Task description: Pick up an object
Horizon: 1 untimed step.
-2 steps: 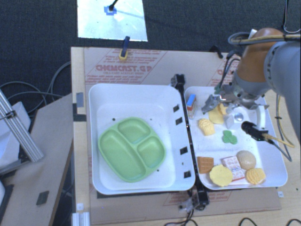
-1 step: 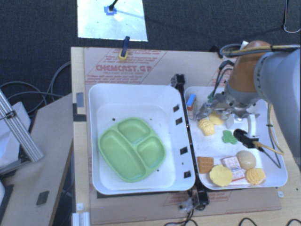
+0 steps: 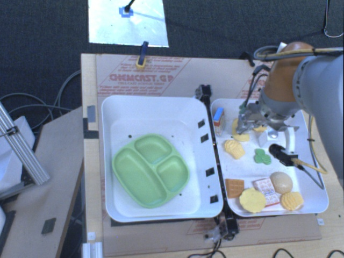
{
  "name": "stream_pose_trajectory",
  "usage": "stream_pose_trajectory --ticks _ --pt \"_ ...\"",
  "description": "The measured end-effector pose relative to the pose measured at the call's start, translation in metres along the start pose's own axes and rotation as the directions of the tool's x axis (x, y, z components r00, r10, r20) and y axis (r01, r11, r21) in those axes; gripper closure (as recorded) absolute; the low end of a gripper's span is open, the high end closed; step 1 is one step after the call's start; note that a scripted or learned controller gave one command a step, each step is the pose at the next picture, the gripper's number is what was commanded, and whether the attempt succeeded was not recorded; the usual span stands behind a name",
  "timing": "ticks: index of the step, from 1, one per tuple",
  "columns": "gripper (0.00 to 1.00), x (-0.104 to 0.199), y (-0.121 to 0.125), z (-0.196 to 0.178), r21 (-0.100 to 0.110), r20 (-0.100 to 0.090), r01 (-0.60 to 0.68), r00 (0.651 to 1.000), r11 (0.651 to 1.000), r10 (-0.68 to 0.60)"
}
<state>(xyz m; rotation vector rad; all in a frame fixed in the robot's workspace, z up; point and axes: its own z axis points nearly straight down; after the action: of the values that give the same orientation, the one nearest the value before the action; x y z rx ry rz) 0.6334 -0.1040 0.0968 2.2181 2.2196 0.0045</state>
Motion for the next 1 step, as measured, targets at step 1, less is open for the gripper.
stream_pose_trajectory --ticks 1 --pt "1.00 -0.0050 -0.0028 -0.0460 -0.001 0.000 -0.002 1.000 1.000 0.002"
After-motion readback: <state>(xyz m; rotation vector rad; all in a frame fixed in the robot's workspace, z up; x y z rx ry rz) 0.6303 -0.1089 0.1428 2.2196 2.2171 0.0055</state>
